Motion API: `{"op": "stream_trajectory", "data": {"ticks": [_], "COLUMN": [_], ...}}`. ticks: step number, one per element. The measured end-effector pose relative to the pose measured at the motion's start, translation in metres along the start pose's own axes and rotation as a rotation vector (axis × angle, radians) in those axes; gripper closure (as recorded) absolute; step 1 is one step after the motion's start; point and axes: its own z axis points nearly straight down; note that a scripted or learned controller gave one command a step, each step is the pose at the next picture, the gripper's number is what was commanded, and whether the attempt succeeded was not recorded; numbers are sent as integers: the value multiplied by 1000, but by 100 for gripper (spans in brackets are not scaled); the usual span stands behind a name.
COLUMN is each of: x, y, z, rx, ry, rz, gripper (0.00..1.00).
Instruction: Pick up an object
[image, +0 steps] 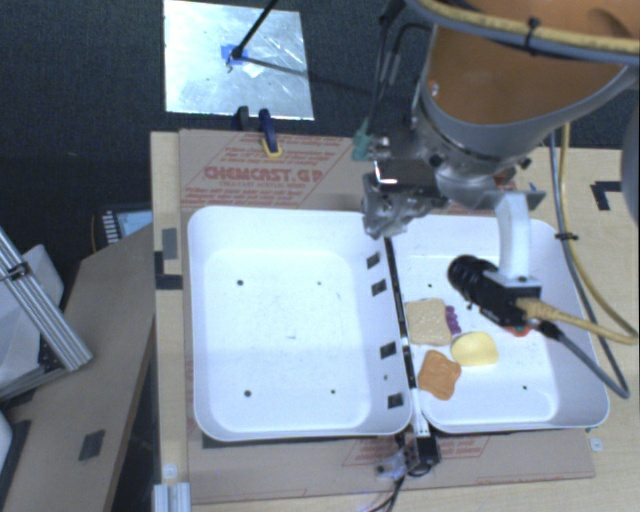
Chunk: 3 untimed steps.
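I see gripper (392, 212) above divider (397, 310) top end. Can't tell its state. Yellow piece (475, 349), tan slice (428, 320), orange chip (438, 373) lie right of divider, well below gripper.

The two bins (270, 330) looked like smooth white plastic with a faint sheen. Under them the worktop (270, 165) was matt brown cardboard (red lettering printed on it). A crinkled foil sheet (238, 60) shone behind. The arm's orange band (500, 60) was glossy, its grey casing (490, 135) satin.
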Motion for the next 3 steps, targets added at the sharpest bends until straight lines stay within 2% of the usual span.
{"op": "stream_trajectory", "data": {"ticks": [1,2,3], "x": [48,-70,-38], "y": [-1,11,-1], "z": [7,76,-21], "rx": [3,8,-8], "ry": [0,-6,3], "rz": [1,21,3], "gripper": [100,100,100]}}
